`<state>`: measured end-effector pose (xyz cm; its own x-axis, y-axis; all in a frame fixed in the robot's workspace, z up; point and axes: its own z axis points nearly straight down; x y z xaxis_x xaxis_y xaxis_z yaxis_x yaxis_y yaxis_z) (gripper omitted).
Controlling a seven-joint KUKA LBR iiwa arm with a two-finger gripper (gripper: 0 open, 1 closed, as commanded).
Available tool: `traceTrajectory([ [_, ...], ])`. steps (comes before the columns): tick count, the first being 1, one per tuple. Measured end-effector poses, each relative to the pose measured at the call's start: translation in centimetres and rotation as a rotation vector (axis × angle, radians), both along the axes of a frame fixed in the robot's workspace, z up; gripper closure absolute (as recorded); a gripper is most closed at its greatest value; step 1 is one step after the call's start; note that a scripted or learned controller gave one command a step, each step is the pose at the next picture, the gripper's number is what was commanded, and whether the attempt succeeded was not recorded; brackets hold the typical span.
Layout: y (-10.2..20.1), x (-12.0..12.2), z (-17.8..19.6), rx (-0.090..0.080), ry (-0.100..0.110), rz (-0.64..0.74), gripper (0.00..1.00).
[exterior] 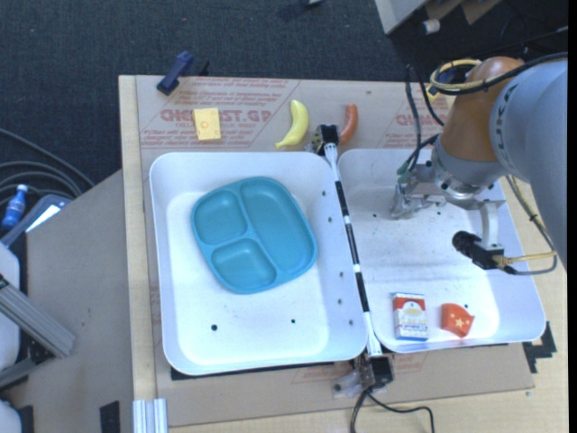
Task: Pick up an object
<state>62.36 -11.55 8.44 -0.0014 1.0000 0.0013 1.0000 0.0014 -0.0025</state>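
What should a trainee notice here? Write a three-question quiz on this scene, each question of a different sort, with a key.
1. True or false: the blue plate lies in the left bin.
2. Which thing lies nearest the small box in the right bin? A) the banana B) the orange piece C) the yellow tile
3. Fill in: the pincer hangs over the ____ bin.

Key: 1 true; 2 B; 3 right.
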Motion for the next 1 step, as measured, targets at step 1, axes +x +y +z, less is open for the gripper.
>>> traceTrajectory([
  [1, -0.03, 0.01, 0.03, 0.0, 0.0, 0.0, 0.0],
])
